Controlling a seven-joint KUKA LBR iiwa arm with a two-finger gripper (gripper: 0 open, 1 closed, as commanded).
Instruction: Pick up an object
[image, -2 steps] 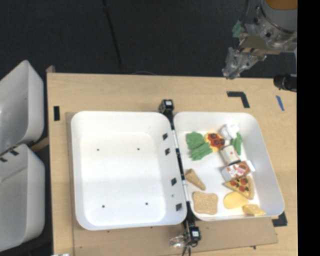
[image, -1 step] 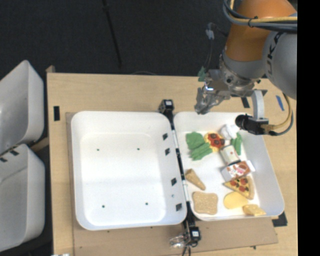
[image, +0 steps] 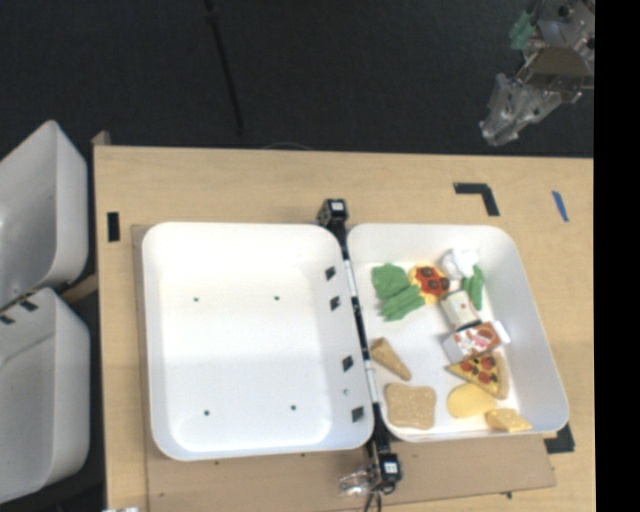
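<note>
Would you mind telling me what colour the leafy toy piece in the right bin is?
Green; the leafy toy piece shows clearly in the camera view, near the bin's left wall.

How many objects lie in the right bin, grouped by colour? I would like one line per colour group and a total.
Counts are approximate, since some pieces overlap.
Green: 2, leafy piece and narrow piece
Tan or yellow: 4, including bread slice
Mixed red or white: 4, including pizza slice
Total: 10
</note>
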